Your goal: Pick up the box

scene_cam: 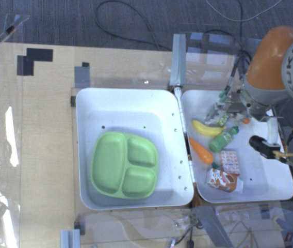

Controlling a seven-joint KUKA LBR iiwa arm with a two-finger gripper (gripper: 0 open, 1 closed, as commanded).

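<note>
Camera view puts the jaws [224, 110] low over the far part of the right bin [286, 187], in a cluster of small things just behind the banana [206, 128]; I cannot tell how they are set, because the metal there blends with the clutter under the wrist.

The main risk, as I judge it, is a close on the wrong item. The banana, the green bottle [223, 140] and the carrot [201, 151] all lie between the jaws and the box [229, 161], so a descent from this spot would meet fruit or bottle first. The box touches or nearly touches the bottle's base and the snack packet [223, 180], so a nudge could drag a neighbour along or push the box flat against the bin floor.

The box lies in the near middle of the right bin: small, flat, rectangular, white with a red pattern, its long side running away from the camera. The left bin [84, 138] carries a green divided tray [124, 165].
</note>
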